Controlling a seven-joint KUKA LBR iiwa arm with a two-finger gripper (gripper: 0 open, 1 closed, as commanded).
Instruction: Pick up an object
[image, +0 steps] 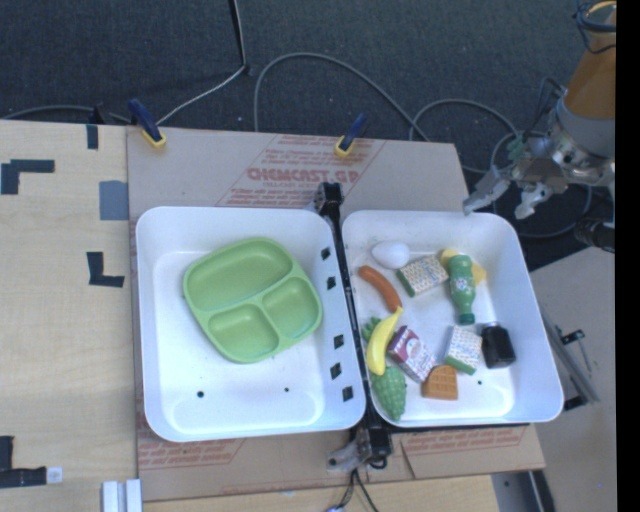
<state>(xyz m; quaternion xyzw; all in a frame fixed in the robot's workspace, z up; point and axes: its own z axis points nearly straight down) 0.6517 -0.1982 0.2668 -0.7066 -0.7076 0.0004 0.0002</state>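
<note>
The right bin (520, 250) holds several toy foods: a white egg (390, 254), a red sausage (381, 287), a yellow banana (380, 343), a green bottle (461, 286), a black block (497, 346), a green corn-like piece (390, 391), an orange wedge (440, 383) and small printed boxes (422, 275). My gripper (505, 198) hangs above the bin's far right corner, outside the heap. Its fingers (482, 195) are spread apart with nothing between them.
The left bin (160, 330) carries a green divided plate (253, 297). Both bins rest on a cardboard sheet (290, 170) clamped at the back by blue and yellow clips (147, 122). Cables (300, 70) trail across the dark floor behind.
</note>
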